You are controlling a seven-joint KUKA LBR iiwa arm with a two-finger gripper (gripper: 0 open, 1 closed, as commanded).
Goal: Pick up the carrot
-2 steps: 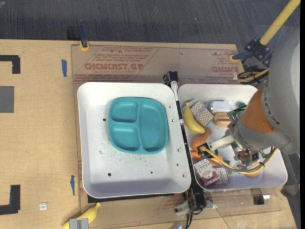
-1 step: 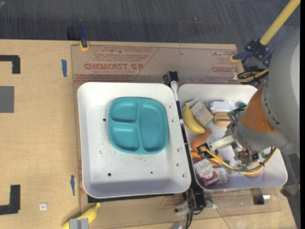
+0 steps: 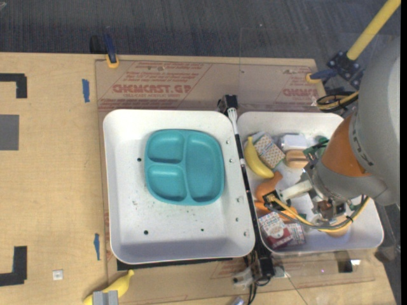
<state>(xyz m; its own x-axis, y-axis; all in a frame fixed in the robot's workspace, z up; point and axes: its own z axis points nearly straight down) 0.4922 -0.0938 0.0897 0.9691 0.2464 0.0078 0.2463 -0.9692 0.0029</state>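
Left bin (image 3: 121,189): teal plate (image 3: 185,166); right bin (image 3: 375,230): carrot (image 3: 266,188).

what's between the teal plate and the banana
In the camera view, between the teal plate and the banana lie bare white floor of the left bin and the black divider where the bins meet.

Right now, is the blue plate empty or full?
Empty. All three sections of the plate show bare teal; it sits alone in the left bin.

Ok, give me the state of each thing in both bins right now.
teal plate: flat in the left bin, nothing on it.
banana: lying in the right bin, at its left side.
carrot: lying below the banana, not lifted.
arm: over the right bin.
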